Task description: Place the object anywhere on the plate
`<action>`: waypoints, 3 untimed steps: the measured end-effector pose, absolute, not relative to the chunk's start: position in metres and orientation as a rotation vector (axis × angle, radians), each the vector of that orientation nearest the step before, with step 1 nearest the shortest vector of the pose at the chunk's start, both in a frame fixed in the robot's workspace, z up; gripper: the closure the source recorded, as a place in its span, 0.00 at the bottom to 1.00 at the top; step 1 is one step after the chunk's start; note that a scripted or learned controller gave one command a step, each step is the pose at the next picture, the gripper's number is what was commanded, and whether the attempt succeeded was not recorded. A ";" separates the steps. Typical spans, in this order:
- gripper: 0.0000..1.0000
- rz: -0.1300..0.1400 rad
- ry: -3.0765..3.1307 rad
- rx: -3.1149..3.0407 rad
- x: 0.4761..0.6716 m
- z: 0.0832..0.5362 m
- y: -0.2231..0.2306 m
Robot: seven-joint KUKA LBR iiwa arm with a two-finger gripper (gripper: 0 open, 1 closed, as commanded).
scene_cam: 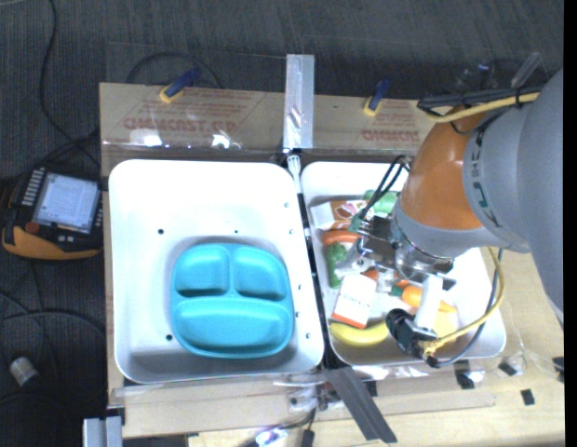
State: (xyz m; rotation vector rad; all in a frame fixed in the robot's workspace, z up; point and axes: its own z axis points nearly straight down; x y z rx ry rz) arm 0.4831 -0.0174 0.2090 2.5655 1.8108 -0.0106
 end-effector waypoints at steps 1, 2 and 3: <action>1.00 -0.010 1.863 2.533 0.508 0.182 0.074; 1.00 -0.001 2.043 2.382 0.539 0.109 0.113; 0.00 -0.001 2.043 2.382 0.539 0.110 0.113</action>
